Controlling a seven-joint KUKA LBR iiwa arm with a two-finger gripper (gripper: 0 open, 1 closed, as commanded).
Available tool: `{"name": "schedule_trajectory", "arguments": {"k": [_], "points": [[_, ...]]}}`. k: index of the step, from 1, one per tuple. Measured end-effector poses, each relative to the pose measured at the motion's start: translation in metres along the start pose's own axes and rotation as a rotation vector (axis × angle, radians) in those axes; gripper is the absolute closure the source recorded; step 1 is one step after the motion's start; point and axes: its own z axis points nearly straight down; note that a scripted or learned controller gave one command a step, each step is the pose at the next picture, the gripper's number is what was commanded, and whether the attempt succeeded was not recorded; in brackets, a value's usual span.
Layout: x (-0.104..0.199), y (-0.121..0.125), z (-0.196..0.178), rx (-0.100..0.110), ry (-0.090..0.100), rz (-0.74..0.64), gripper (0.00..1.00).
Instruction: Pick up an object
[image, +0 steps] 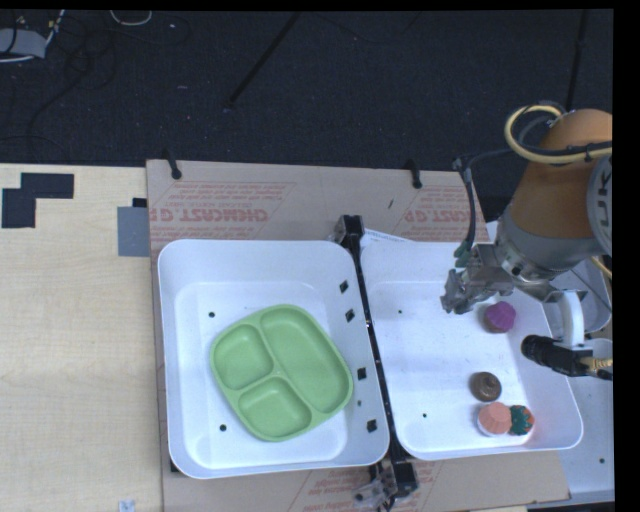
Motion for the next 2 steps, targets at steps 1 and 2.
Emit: {"name": "schedule_trajectory", "arguments": {"k": [1,2], "points": [[0.054,0.003,0.012,0.001,0.000,0.000,1.00],[0.103,0.006,0.020,0.002,0.000,0.001,1.00]]}}
